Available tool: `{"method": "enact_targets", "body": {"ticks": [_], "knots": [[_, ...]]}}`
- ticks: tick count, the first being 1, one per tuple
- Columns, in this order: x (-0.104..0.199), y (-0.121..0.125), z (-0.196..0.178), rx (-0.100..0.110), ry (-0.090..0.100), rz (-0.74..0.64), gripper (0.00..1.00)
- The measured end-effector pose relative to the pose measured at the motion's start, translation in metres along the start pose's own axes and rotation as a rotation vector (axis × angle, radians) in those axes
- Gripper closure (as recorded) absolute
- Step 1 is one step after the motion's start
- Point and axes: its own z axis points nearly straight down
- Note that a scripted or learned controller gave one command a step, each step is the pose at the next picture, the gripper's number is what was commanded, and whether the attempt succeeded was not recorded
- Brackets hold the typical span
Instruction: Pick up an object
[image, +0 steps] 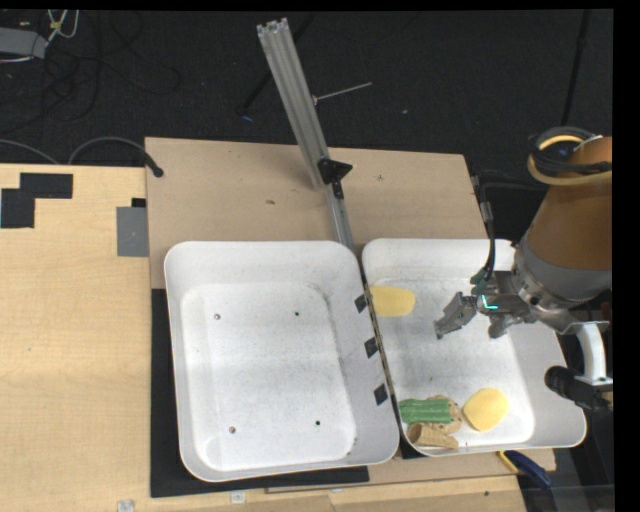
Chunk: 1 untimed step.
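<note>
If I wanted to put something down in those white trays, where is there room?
The left bin has the most room: its whole floor is bare. In the right bin, the strip between the yellow piece by the divider and the near-corner cluster is free. That corner is crowded: green item, tan scrap, yellow round. The gripper hangs over the middle.

Tan bench (250, 190), two white bins (262, 358) side by side.
</note>
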Motion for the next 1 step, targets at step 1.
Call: {"method": "enact_targets", "body": {"ticks": [1], "knots": [[-0.0015,0.0004,-0.0014,-0.004,-0.001,0.004,0.00]]}}
